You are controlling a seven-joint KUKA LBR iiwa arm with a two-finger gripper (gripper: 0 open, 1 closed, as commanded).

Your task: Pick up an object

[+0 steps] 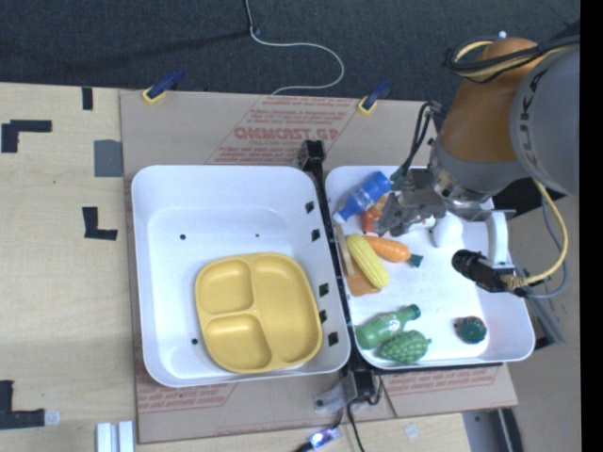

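- gripper (400, 217) hangs low over the right bin (509, 339), in its upper left part, on the grey arm (513, 111) with the orange band
- can't tell if it is open or closed, tips blur into the toys under it
- nothing clearly caught in it
- blue object (366, 196) just left of gripper and a bit further back, near the bin's back left corner
- small red-orange piece (370, 217) right beside the gripper on its left, contact unclear
- orange carrot (389, 249) just below the gripper, toward the front
- yellow corn (367, 260) front-left of gripper, touching the carrot
- small dark green bit (415, 261) just in front of the gripper
- green bottle (388, 325) and green bumpy fruit (403, 347) well in front of gripper, side by side near front rim
- dark green round item (470, 329) front-right of gripper, apart from the rest
- left bin (170, 205) far to gripper's left, holds yellow divided plate (257, 311)
- cardboard sheet (283, 130) under both bins
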